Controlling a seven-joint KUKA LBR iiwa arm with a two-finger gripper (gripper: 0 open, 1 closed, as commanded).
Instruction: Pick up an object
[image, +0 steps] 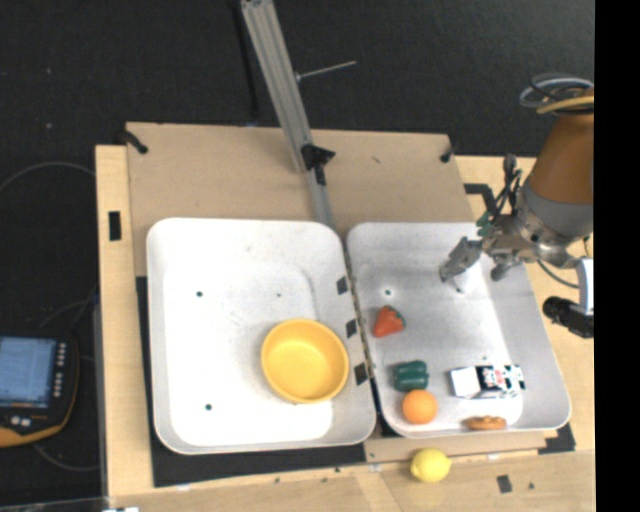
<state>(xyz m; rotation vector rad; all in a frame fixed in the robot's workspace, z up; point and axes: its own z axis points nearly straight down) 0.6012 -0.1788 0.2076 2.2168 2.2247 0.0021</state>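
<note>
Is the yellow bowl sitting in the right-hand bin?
No, the yellow bowl sits in the left bin, near its lower right corner, next to the divide from the right bin.

The two shallow white plastic bins (250, 260) are looking smooth and faintly scuffed. The round yellow plastic bowl (305, 360) at lower centre is showing a soft sheen. The pale brown bench (280, 180) is appearing matt, like fibreboard. The grey metal rail (285, 95) at top centre is gleaming dully.
</note>
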